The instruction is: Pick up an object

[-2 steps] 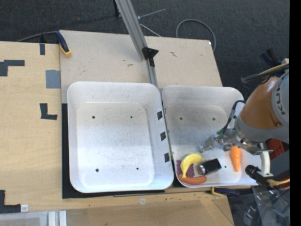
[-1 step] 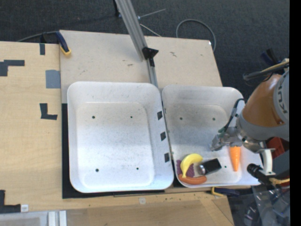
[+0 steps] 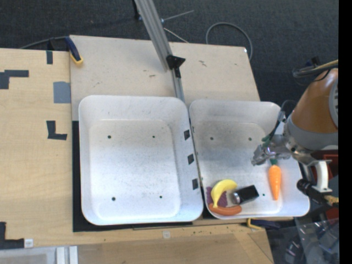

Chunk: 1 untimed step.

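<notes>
Now my gripper (image 3: 263, 156) low over right bin (image 3: 231, 114), just above carrot (image 3: 274, 181); finger state unclear. Banana (image 3: 222, 188), black block (image 3: 246, 194), sausage (image 3: 225, 209) near front wall.

Dark carpet floor (image 3: 264, 15), pale wooden bench (image 3: 33, 147), metal pole (image 3: 154, 23)

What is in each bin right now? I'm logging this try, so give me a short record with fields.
left bin: no objects seen
right bin: carrot, yellow banana, black block, red piece
cluster: banana, block and red piece at near edge
pincer: above right bin, beside carrot's top
held: nothing visibly gripped
</notes>
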Each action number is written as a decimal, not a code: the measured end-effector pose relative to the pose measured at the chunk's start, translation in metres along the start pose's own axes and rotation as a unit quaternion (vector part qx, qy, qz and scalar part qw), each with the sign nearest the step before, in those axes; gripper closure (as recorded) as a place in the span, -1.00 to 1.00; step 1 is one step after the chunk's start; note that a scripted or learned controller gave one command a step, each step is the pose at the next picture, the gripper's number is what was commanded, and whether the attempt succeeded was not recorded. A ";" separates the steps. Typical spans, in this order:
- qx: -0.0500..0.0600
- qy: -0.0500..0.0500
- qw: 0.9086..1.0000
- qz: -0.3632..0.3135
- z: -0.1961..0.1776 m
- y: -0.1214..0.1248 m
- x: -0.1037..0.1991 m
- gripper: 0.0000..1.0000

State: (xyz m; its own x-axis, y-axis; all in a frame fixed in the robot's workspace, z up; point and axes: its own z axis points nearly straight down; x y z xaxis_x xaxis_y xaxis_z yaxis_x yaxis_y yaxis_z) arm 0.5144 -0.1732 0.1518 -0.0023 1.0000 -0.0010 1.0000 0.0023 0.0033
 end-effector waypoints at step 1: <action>0.000 0.000 1.000 0.000 -0.043 0.004 0.000 1.00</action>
State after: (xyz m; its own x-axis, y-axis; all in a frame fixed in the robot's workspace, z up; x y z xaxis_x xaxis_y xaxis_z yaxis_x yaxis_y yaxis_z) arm 0.5182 -0.1732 0.1944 -0.0017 1.0000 -0.0013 1.0000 0.0017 0.0034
